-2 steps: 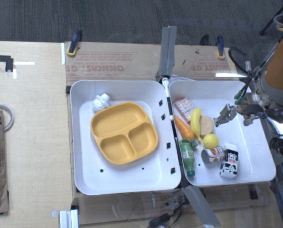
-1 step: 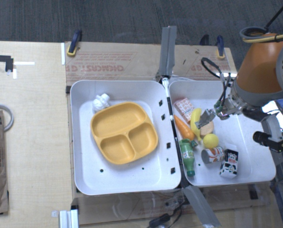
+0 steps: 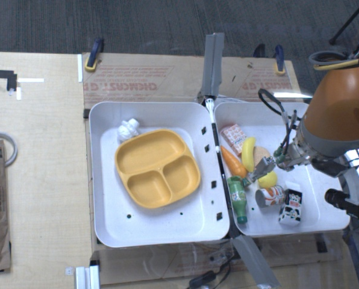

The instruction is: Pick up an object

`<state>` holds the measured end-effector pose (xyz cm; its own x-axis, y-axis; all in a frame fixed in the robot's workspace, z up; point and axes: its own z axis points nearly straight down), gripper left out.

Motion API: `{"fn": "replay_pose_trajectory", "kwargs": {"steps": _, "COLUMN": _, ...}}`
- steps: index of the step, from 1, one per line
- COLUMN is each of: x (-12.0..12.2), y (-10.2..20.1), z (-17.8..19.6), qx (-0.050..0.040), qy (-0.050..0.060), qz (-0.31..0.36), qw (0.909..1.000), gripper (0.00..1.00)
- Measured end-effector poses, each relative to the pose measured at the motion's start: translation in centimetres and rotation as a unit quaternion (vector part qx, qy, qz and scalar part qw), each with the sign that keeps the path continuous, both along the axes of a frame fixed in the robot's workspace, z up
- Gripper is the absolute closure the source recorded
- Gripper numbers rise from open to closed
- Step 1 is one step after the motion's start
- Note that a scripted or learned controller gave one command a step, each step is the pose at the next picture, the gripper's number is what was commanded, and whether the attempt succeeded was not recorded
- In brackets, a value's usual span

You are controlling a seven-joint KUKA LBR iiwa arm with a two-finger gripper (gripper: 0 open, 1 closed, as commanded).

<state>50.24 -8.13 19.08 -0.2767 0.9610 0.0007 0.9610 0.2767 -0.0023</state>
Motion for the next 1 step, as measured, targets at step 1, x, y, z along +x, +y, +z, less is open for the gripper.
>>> {"fn": "replay_pose_trajectory", "kwargs": {"steps": 1, "x": 5.39, "y": 0.28, "z": 0.01, "qx": -0.0003, "qy": -0.001, "qz": 0.01, "qw": 0.9999, "gripper": 0.0}}
